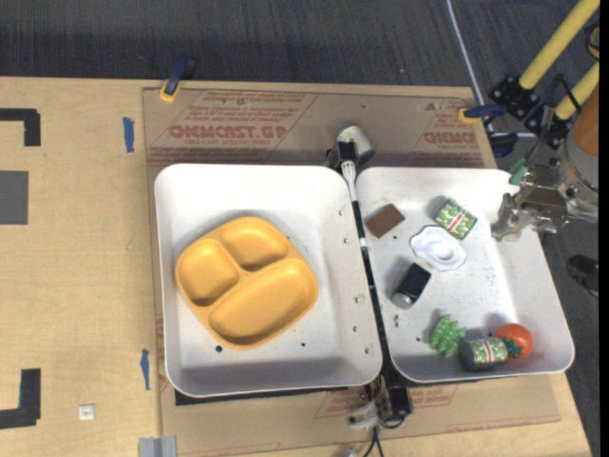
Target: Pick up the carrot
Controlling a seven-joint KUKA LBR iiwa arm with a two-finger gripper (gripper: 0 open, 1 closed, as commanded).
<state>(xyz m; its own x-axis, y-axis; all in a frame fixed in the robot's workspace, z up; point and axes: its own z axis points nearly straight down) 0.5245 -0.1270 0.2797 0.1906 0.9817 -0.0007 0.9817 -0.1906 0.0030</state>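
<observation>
The carrot (517, 337) shows as an orange-red rounded piece in the front right corner of the right bin (533, 284). A green can (483, 352) lies against its left side and covers part of it. My gripper (506, 223) hangs over the bin's right rim, further back than the carrot and well apart from it. Nothing shows between its fingers.
The right bin also holds a leafy green toy (444, 333), a black block (412, 283), a white lid-like piece (438, 249), a green packet (455, 219) and a brown square (384, 221). A yellow divided plate (247, 279) lies in the left bin (181, 198).
</observation>
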